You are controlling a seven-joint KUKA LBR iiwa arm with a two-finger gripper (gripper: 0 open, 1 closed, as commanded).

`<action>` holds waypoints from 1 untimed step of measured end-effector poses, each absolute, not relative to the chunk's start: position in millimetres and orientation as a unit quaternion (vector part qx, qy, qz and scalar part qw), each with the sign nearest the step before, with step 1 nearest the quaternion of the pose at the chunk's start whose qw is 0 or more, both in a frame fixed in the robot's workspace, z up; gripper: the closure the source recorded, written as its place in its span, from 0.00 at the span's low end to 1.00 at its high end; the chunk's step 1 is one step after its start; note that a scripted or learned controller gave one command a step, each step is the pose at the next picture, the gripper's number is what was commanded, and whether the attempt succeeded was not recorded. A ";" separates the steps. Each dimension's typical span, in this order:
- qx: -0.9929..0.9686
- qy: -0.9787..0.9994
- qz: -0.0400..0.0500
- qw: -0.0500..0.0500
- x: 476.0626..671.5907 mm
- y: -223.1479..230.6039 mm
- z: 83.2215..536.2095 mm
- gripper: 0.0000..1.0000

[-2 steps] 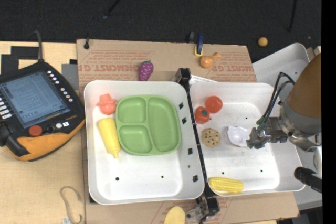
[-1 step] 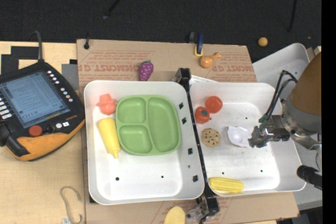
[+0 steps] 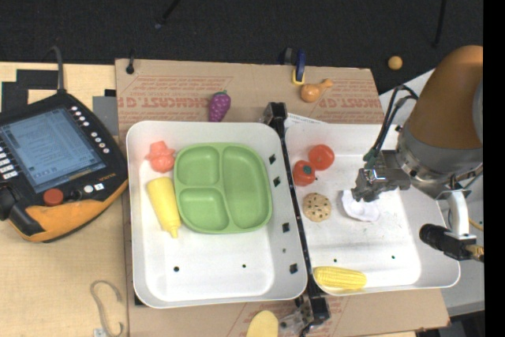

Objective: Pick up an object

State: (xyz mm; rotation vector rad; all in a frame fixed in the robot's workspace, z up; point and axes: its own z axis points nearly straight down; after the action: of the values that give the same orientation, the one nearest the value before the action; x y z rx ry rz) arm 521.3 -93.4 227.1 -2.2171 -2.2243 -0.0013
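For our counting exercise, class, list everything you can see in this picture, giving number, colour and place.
bins: 2, white, side by side
plate: 1, green, left bin
yellow toy: 1, left of plate
pink toy: 1, left bin's top corner
tomatoes: 2, red, right bin
cookie: 1, brown, right bin
white object: 1, right bin, under end effector
corn: 1, yellow, right bin's near edge
grapes: 1, purple, cardboard behind bins
control tablet: 1, left
end effector: 1, grey, over right bin
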 end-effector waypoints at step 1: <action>-0.706 -0.708 -0.001 0.000 560.2 -54.9 232.8 1.00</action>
State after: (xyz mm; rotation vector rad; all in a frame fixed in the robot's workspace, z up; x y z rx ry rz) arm 560.2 -54.9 232.8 -2.2165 -2.2251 -0.0022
